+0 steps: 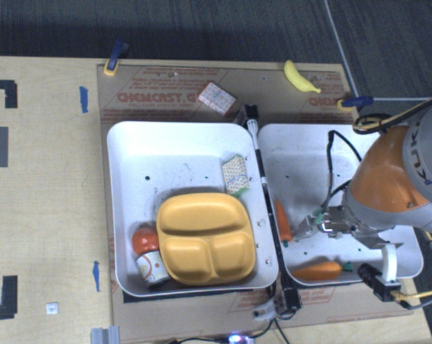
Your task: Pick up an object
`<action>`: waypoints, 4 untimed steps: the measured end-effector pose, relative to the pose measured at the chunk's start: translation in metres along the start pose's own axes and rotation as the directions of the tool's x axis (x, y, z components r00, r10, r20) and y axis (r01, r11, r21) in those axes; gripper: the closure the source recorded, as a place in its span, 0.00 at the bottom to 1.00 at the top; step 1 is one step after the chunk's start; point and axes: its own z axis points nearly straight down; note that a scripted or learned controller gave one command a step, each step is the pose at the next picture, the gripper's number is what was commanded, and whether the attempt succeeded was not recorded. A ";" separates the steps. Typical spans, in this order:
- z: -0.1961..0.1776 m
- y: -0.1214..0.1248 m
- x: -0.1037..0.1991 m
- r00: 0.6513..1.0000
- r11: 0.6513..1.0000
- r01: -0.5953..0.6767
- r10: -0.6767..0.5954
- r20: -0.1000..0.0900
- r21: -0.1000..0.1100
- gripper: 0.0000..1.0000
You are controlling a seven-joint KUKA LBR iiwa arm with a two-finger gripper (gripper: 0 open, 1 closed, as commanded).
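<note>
- On the table (pixel 44 213) the left bin (pixel 130 145) carries a yellow divided tray (pixel 205 236) over its 6 o'clock half; at the tray's 8 o'clock sit a red ball (pixel 144 241) and a white can with orange marks (pixel 151 266), touching the tray's edge.
- At the tray's 1 o'clock a small patterned packet (pixel 235 173) leans by the bin's right wall.
- The cardboard sheet (pixel 173 92) under the bins bears faint red print, too blurred to read; on it lie a small box (pixel 216 98) and a yellow banana (pixel 301 77).
- In the right bin (pixel 301 149) a slim orange stick (pixel 282 221) lies along the left wall, long axis 12 to 6 o'clock.
- An orange carrot (pixel 317 270) lies near the front wall, long axis 9 to 3 o'clock.
- The jaws (pixel 305 228) hang just right of the stick with nothing seen between them; whether they are open I cannot tell.
</note>
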 end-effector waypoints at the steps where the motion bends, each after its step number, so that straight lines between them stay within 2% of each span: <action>1: 0.000 0.000 0.000 1.000 1.000 0.001 -0.001 0.000 0.000 0.00; 4: 0.000 0.000 0.000 1.000 1.000 0.001 -0.001 -0.001 0.000 0.00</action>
